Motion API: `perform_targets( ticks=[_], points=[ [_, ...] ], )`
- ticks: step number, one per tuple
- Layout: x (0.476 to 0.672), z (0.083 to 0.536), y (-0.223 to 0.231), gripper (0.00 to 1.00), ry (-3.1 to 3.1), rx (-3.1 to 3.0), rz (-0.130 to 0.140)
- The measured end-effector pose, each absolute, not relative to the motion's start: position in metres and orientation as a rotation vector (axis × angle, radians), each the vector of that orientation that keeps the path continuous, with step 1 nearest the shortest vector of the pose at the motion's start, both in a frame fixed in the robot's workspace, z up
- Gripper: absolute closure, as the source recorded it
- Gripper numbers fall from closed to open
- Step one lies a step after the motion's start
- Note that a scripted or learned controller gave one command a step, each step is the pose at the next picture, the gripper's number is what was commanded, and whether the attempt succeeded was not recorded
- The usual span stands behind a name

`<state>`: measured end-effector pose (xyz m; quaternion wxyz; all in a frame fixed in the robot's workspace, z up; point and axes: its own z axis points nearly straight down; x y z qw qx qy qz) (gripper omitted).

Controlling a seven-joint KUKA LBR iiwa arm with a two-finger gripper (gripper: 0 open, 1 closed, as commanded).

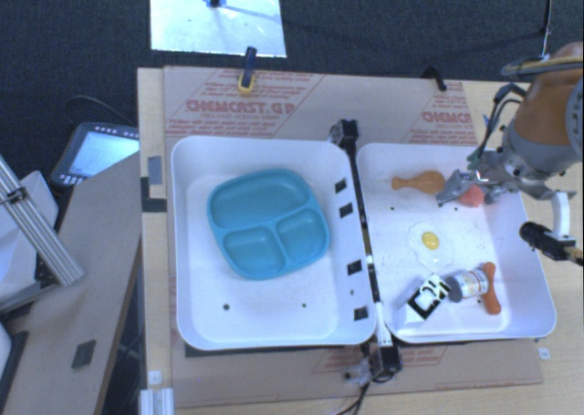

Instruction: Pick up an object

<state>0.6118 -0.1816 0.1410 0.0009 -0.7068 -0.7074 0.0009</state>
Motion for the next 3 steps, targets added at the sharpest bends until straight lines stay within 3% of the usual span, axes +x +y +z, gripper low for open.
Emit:
perform_targets(
  ticks=[1, 2, 3],
  points=[
    [0.612, 0.089, -0.181, 0.0, -2.223, -2.219, 0.001],
    [0.614, 0.103, -0.182, 1.0, -2.227, -2.223, -0.003],
    [0.616, 0.162, -0.191, 1.0, -2.227, -2.226, -0.005]
  ],
)
